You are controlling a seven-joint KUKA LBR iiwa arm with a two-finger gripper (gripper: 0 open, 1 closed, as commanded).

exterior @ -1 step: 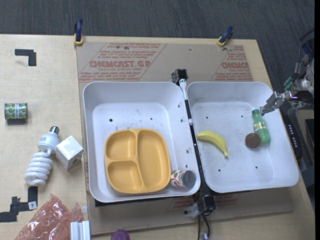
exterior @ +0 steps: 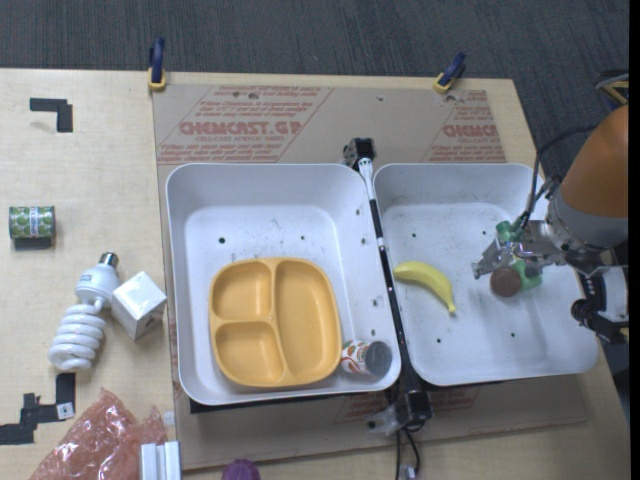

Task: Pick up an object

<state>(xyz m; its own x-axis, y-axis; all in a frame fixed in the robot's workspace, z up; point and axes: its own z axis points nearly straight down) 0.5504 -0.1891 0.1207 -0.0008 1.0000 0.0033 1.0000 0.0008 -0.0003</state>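
Light wood counter (exterior: 80, 168), dark carpet behind. Banana (exterior: 427, 283) lies in right bin (exterior: 560, 358), long axis diagonal (tip toward lower right). Hand (exterior: 510, 263) just beside it; grip state can't tell.

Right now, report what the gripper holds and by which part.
Cannot be told: the gripper sits over a small brown and green object in the right bin.

I am reading red print on the brown board (exterior: 330, 118) lying under my two bins: "CHEMCAST G P" at eleven o'clock, and a cut-off "CHEMCAS" at one o'clock. Smaller lines beneath both are staying too blurred for me to read.
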